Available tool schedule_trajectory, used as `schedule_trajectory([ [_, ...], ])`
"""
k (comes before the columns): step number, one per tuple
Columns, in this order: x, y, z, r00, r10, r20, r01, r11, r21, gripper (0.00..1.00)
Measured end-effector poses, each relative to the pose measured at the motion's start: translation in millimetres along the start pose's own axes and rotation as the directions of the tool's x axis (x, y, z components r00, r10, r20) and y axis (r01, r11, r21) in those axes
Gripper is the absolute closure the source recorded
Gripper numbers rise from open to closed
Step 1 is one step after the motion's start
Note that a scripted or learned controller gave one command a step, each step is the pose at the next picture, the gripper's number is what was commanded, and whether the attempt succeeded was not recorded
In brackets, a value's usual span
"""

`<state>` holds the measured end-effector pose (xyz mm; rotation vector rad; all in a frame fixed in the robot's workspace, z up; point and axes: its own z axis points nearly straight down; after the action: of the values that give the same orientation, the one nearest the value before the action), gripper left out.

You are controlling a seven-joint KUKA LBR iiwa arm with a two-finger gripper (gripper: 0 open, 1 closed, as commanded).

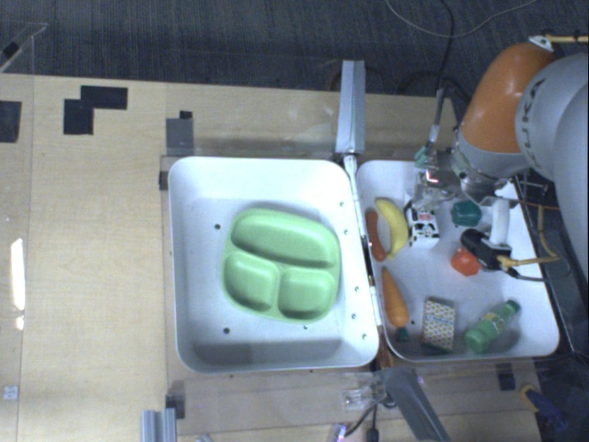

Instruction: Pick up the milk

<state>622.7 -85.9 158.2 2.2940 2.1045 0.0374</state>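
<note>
The milk [423, 227] is a small white carton with black patches, standing in the right bin [543, 334] just right of a yellow banana [393, 224]. My gripper [426, 203] hangs directly over the carton's top, at or very near it. The grey wrist and orange band rise behind it to the upper right. The wrist hides the carton's upper part.
The right bin also holds a red sausage [375, 236], a carrot [395, 300], a patterned box [439, 323], a green bottle [490, 328], a teal piece [466, 214] and an orange piece [465, 262]. A green divided tray [281, 263] lies in the left bin [198, 247].
</note>
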Motion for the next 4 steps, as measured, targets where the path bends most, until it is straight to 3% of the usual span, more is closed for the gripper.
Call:
schedule_trajectory([
  [1,0.0,0.0,0.0,1.0,0.0,0.0,0.0,1.0,0.0,0.0],
  [2,-24.4,-6.7,69.6,0.996,0.089,0.002,-0.089,0.996,0.027,0.0],
  [3,-3.7,-29.9,68.0,1.0,-0.016,-0.002,0.016,1.0,0.026,0.0],
  [4,-2.2,-27.3,56.0,1.0,-0.017,-0.003,0.017,1.0,0.02,1.0],
])
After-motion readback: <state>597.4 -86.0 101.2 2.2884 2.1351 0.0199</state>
